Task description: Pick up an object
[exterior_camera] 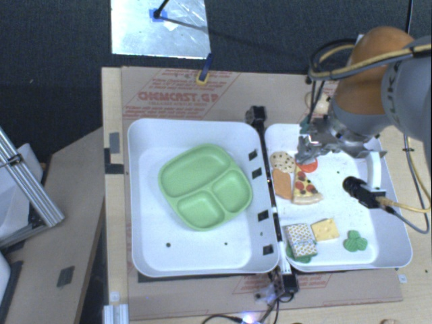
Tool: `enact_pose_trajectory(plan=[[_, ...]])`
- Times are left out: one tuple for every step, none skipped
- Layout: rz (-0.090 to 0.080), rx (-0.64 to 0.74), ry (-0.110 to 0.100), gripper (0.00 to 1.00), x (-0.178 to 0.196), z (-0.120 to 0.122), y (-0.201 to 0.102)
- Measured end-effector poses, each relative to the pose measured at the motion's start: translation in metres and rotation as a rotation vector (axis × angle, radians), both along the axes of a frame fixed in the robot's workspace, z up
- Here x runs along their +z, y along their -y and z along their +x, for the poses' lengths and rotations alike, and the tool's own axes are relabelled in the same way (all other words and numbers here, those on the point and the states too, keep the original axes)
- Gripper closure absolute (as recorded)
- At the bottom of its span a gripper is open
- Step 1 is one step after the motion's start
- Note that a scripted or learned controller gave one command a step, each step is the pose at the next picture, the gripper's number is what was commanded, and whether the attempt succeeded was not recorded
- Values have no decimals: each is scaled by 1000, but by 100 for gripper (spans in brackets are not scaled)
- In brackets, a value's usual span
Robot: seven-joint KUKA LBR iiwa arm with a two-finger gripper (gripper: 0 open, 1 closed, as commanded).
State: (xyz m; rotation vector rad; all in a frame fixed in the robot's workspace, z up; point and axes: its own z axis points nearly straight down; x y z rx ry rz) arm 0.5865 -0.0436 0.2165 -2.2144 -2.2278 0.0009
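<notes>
You see the gripper [307,155] low over the triangular pizza slice toy [306,189], in the approach step. Whether its jaws are released, I cannot tell. Next it must descend onto the slice.

The right bin [398,245] holds a scatter of small toy foods. A round tan cookie [281,161] with dark specks lies flat at the far left, close to the wall between the bins. Just nearer sits an orange wedge [282,183], touching a pizza slice [307,190] with red and green toppings on its right. A small red piece [307,163] lies just beyond the pizza slice. Towards the near edge, a patterned square block [300,239] lies at the left, a yellow cheese slab [326,230] just beside it, and a green leafy piece [355,241] further right, apart
</notes>
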Motion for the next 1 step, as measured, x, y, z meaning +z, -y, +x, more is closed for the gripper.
enact_pose_trajectory(plan=[[-1,-6,3,100,-1,3,9]])
